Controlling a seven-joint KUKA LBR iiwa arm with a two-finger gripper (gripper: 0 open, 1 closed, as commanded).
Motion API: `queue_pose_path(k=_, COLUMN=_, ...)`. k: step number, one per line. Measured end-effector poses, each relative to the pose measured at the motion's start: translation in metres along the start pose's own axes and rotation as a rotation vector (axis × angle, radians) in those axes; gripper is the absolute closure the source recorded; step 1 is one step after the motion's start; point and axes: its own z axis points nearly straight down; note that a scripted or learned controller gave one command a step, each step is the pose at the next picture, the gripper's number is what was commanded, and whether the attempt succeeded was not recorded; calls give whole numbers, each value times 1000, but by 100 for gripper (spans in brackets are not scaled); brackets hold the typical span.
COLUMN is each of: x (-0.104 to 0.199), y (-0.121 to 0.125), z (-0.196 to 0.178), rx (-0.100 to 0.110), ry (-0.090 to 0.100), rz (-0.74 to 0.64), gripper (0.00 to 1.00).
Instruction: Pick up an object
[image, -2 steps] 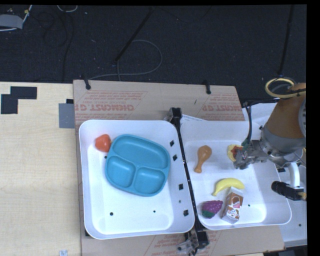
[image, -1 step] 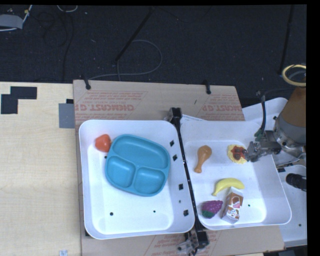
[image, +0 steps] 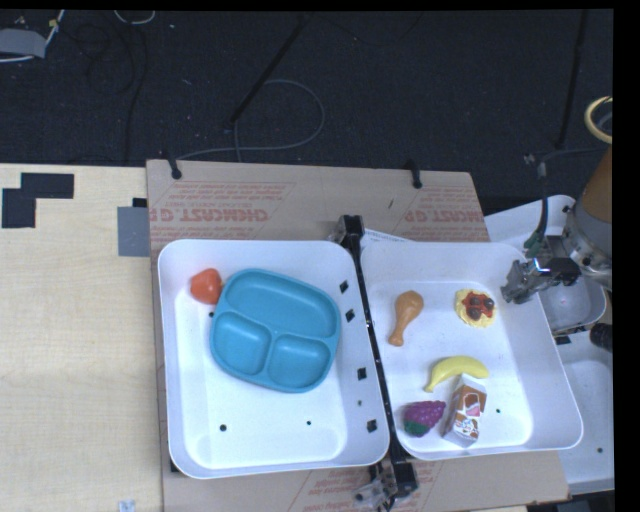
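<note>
**Arm parked at right bin's edge, claw state unreadable**

You've got the arm coming in from the right side of the camera view, with only its wrist end in frame. The orange band sits at the far right, upper part of the view, grey housing below it. The claw (image: 527, 272) points left and hangs over the right rim of the right bin (image: 560, 400), near that bin's upper right corner. It's small and dark against clutter, so I cannot tell how far open it is, and nothing shows between its tips.

Candidate objects, all lying in the right bin, apart from the claw:
- small pizza toy (image: 476, 307), nearest the claw, just left and below it
- drumstick (image: 405, 316), left of the pizza, tilted
- banana (image: 456, 371), mid bin
- juice carton (image: 466, 414), touching or just under the banana's lower side
- grapes (image: 423, 416), just beside the carton on its left

Left bin (image: 190, 440) holds a blue divided plate (image: 274, 329), tilted a bit, and a red-orange tomato (image: 206, 286) touching or just beside the plate's upper left rim.

Both bins sit on cardboard (image: 300, 205) on the table (image: 70, 350).
</note>
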Motion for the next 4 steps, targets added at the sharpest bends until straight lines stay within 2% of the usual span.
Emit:
queue_pose_path(k=1, x=-1, y=1, z=-42, rx=1, ry=0, rz=-1, gripper=100)
queue_pose_path(k=2, x=41, y=-12, z=-38, rx=6, ry=3, rz=-2, gripper=100)
queue_pose_path(k=3, x=91, y=-16, z=-41, rx=7, ry=4, rz=-2, gripper=100)
queue_pose_path(k=4, x=152, y=-21, z=-29, rx=8, ry=4, rz=-4, gripper=100)
